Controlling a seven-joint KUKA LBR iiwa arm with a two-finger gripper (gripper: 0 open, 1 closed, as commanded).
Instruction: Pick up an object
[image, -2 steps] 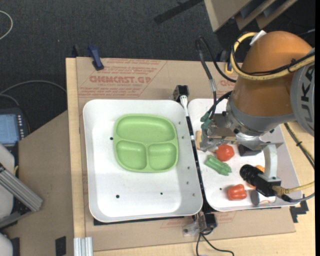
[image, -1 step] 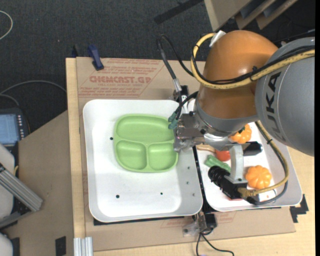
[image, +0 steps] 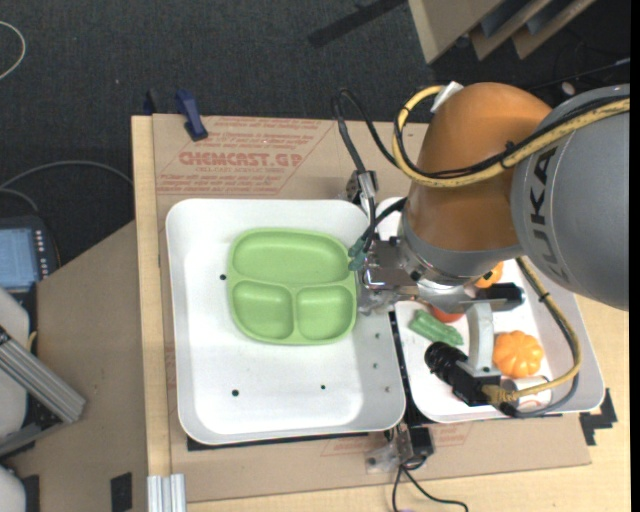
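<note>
A light green divided plate (image: 292, 285) lies in the left white bin (image: 200, 340), toward its far right side. In the right bin (image: 572, 378) sit a small orange pumpkin (image: 517, 352), a flat green piece (image: 436, 330) and a red piece (image: 447, 314) partly under the arm. Another orange bit (image: 489, 277) peeks out beside the wrist. My gripper (image: 443, 302) hangs below the big grey and orange wrist, over the left part of the right bin, close above the green and red pieces. The wrist hides most of it.
The arm's bulk covers the far half of the right bin. A metal fitting (image: 368, 272) on the wrist reaches to the plate's right rim. Cardboard (image: 240, 155) lies behind the bins, with a blue clip (image: 191, 114) at its far left corner.
</note>
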